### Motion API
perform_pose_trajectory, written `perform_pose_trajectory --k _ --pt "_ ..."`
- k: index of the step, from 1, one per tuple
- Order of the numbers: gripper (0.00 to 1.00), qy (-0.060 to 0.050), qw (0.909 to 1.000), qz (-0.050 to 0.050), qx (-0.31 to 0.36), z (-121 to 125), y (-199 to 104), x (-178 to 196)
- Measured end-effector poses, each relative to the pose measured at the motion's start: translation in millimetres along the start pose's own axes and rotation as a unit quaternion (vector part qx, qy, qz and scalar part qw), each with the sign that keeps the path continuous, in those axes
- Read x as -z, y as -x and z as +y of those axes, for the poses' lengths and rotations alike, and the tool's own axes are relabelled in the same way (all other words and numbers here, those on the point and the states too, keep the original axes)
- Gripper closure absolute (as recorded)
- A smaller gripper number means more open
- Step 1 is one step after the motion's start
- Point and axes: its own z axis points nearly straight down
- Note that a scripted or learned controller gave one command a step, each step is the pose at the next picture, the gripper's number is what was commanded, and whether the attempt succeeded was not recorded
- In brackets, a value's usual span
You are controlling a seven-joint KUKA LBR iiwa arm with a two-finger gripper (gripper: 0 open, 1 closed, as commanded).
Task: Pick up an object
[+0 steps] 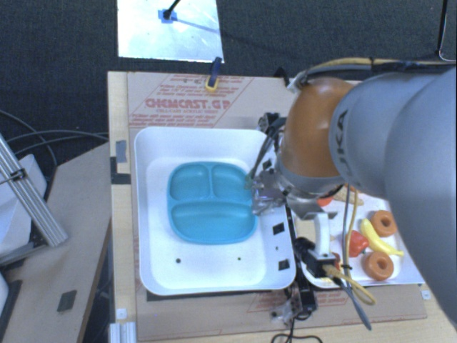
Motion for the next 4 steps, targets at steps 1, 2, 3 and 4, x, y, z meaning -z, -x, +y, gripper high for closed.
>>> perform_pose_trajectory --k 1,2,3,4 --pt "1.0 0.009 0.9999 -0.001 -0.005 16.2 48.4 120.7" --pt "1.0 0.001 1.0 0.0 0.001 11.6 -14.2 102.4" --pt "1.0 0.003 1.0 -0.001 0.001 12.8 -10.6 113.8" --pt "1.0 0.004 1.0 -0.001 0.004 13.4 -10.8 124.1"
